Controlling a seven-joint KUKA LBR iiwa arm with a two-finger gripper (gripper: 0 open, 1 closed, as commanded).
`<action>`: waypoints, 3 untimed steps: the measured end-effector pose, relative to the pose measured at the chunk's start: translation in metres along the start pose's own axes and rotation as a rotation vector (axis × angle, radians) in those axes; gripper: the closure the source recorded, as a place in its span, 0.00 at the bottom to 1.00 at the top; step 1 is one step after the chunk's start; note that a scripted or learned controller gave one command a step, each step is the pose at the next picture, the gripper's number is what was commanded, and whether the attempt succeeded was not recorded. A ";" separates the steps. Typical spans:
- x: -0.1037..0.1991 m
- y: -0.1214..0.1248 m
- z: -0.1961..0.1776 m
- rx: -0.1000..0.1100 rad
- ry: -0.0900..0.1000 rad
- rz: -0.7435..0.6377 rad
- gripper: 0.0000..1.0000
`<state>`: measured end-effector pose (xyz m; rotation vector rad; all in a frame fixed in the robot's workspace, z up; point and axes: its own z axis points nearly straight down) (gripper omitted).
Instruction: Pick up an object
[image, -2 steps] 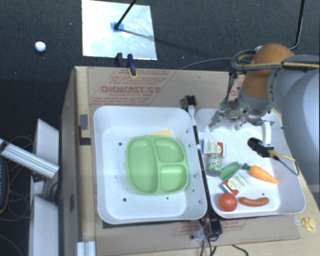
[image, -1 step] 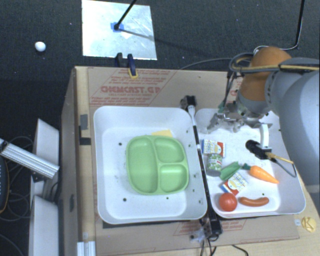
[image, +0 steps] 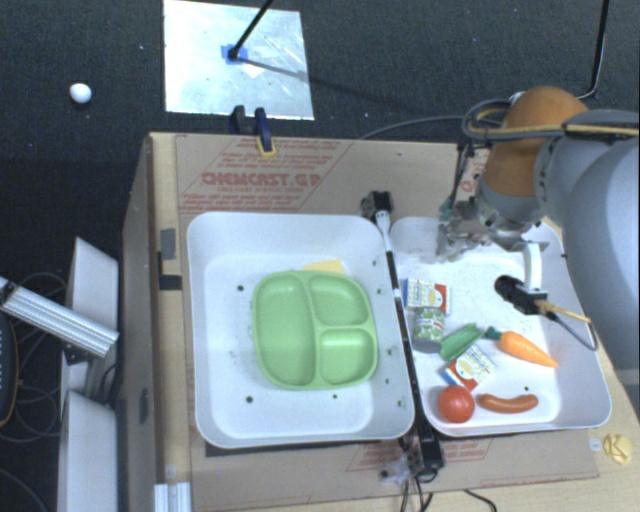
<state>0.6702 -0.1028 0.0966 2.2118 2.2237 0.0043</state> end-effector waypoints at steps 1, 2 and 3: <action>0.000 0.000 0.000 0.000 0.000 0.000 0.00; -0.003 -0.001 0.012 0.003 0.001 0.003 0.00; 0.005 -0.001 0.012 0.003 0.001 0.001 0.00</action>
